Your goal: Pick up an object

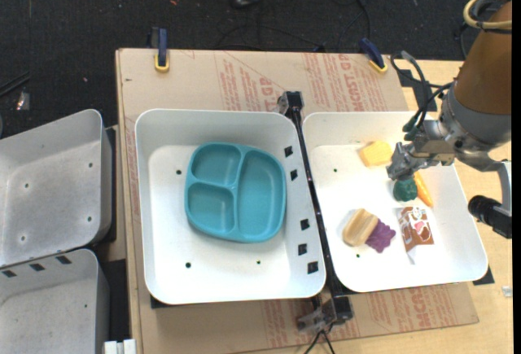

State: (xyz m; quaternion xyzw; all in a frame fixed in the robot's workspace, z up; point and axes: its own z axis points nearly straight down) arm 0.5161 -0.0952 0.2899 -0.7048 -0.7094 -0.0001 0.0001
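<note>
My gripper [404, 168] hangs low in the right bin [456, 263], near its upper right part. Directly under its tip lies a small dark green object [404, 190], touching or nearly touching it. An orange piece [423, 190] lies right beside the green one. A yellow block [376, 153] sits just left of the gripper. Nearer the front lie a tan bread-like piece [358, 226], a purple object [380, 238] and a red-and-white packet [415, 228].
The left bin [163, 263] holds a teal divided plate [236, 191]. A black divider [305, 181] runs between the two bins. White trays [49, 181] lie off the bench to the left. Clamps [161, 50] sit at the board's back edge.
</note>
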